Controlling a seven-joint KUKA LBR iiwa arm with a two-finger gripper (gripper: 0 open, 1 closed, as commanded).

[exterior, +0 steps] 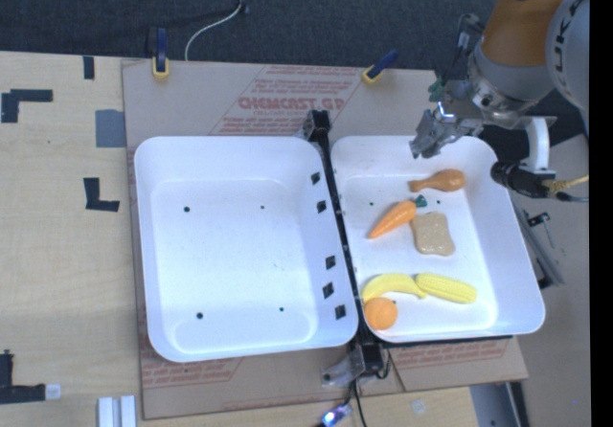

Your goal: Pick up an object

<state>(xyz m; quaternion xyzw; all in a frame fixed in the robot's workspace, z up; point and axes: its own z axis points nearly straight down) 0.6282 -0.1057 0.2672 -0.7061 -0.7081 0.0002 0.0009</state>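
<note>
While the gripper [428,144] hovers over the far part of the right bin [508,253], nothing sits between its fingers, and from this slanted view I cannot tell whether they are spread or pressed together. Every candidate object lies in that right bin: a drumstick-shaped toy [441,182] just near of the gripper, a carrot [395,218] angled beside it toward the left, a tan bread-like slab [433,235] near the carrot's leafy end, and at the near edge a banana [393,285], a corn cob [446,289] and an orange ball [381,314] crowded together. The left bin [230,243] holds no objects.

To do this step well, I judge the drumstick the sensible target, since it is closest and lies apart from the wall. The gripper should come straight down over the thick end, with its closing direction set across the toy's short width rather than along its length. The carrot's tip lies close, so the descent should stay centred to avoid nudging it. The near cluster is a poorer choice: touching items may get pinched together or slip.
</note>
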